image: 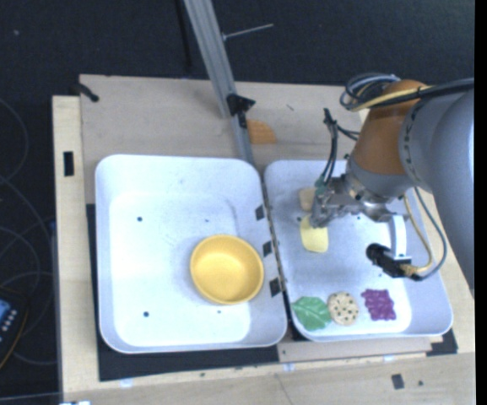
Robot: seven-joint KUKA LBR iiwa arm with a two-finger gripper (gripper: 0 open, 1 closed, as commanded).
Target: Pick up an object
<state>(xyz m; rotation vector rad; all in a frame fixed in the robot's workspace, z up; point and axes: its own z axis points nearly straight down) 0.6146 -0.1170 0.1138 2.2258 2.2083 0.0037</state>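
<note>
A tan wooden bench (74, 251) carries two white bins over a black mat. Along the right bin's (433, 306) near edge lie a green leaf (311, 311), a cookie (343, 308) and purple grapes (379, 304). The left bin (142, 192) holds a yellow bowl (225, 268). Farther in, the gripper (317, 220) hangs just above a pale yellow piece (315, 239); its opening cannot be told. Beyond, a metal rail (213, 57) crosses dark floor strewn with cables.
</note>
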